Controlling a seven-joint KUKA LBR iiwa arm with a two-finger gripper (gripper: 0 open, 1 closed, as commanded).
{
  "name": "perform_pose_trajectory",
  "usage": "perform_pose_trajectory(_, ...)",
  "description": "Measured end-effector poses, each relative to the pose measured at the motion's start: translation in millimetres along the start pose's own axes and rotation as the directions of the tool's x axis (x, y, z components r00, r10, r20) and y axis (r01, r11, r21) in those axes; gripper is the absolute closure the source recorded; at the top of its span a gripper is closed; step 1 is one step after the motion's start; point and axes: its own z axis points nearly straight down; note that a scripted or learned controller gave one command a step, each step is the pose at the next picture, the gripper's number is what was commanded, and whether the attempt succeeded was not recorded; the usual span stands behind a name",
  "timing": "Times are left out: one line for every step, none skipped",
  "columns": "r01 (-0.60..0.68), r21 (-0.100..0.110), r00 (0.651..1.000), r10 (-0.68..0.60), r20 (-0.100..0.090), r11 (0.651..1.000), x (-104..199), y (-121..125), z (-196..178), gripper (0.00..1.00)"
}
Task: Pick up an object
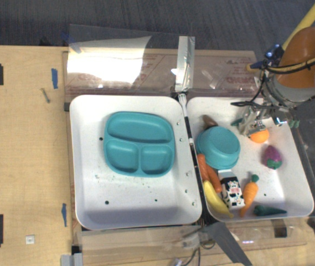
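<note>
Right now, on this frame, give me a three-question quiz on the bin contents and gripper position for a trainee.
1. True or false: the teal divided plate lies in the right bin.
2. Which item lies closest to the gripper? A) banana B) small orange fruit C) dark green vegetable
3. Fill in: the teal bowl sits against the ____ wall of the right bin.

Key
1. False; it lies in the left bin.
2. B; the gripper is directly above and left of the orange fruit, with the purple item further down.
3. Left, beside the divider between the bins.
</note>
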Motion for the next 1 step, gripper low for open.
perform_pose_trajectory(0.223, -0.001, 0.975, -0.223, -0.002, 0.975, -4.7, 36.8, -0.6, 1.0)
